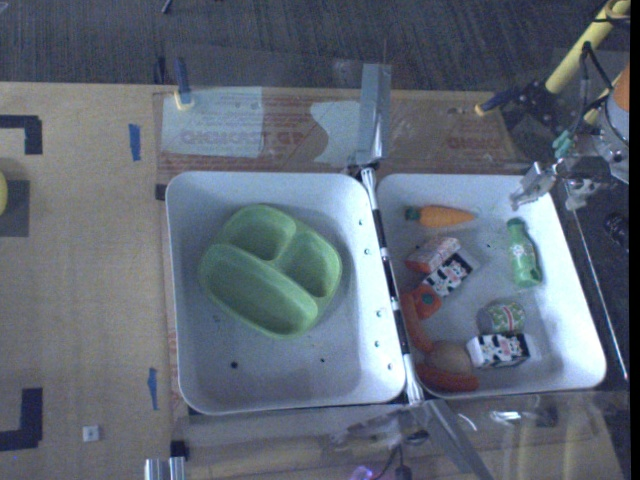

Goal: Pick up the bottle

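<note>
The green bottle (522,253) is lying in the right bin (572,313), up near its far right corner, with nothing gripping it. The gripper (548,180) hangs over that bin's far right edge, just past the bottle's cap end; fingers look spread apart and empty. A carrot (443,215) sits along the far edge, and the left bin (200,368) has a green divided plate (270,269) in it.
</note>
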You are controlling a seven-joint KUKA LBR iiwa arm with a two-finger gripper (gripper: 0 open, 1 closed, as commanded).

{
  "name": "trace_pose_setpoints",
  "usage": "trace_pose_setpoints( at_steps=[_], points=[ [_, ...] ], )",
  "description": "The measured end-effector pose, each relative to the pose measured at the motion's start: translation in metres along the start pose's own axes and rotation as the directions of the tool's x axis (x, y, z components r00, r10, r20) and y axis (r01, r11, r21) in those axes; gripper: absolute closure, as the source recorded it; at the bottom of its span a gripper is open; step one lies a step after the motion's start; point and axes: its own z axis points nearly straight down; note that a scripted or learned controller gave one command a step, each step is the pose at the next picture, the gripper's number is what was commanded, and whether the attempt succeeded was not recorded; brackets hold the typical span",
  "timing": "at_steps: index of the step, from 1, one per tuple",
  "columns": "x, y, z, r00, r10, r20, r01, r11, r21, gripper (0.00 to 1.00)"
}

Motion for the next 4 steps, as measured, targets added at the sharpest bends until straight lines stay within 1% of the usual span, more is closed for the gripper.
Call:
trace_pose_setpoints(
  at_steps=[1,2,3,4],
  points=[
    [-0.025,-0.021,0.089,1.000,-0.011,0.000,0.011,1.000,0.000,0.00],
    [-0.026,-0.012,0.105,1.000,-0.003,0.007,0.004,1.000,-0.022,0.00],
    [-0.025,-0.008,0.107,1.000,-0.010,0.010,0.010,0.999,-0.036,0.00],
    [-0.025,0.011,0.101,0.969,-0.246,0.004,0.246,0.969,-0.005,0.00]
  ],
)
